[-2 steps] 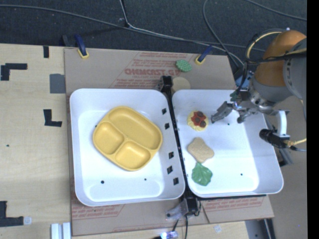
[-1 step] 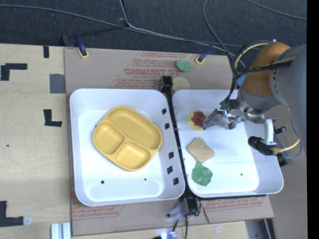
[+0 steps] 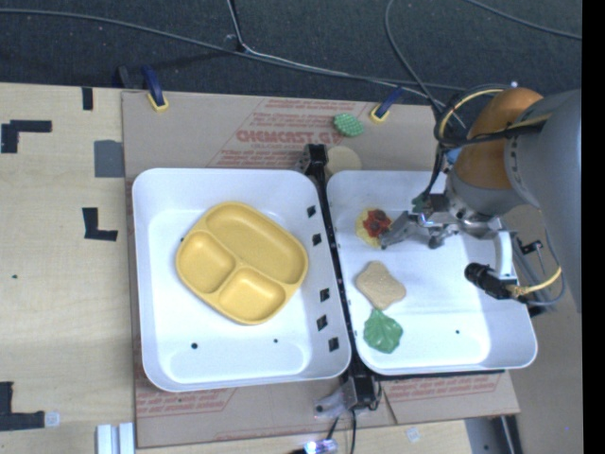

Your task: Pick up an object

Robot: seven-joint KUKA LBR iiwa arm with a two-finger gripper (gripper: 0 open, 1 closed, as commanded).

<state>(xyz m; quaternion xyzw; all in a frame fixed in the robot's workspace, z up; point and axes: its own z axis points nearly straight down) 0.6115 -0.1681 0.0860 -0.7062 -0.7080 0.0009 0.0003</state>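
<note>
Fingers (image 3: 389,236) of gripper (image 3: 397,232) beside red-yellow toy food (image 3: 372,225) (open or shut: unclear).

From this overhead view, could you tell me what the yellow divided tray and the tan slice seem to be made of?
Yellow divided tray: probably moulded plastic, smooth with a soft sheen and rounded compartment walls. Tan slice: looks like toy bread, matte and speckled, perhaps foam or plastic; the view leaves that open.

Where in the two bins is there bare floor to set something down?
Left bin: a bare strip along the near wall, below the yellow divided tray. Right bin: the near right floor, right of the bread slice and green leaf. Crowded: the far left corner, with the red-and-yellow toy and the gripper.
</note>
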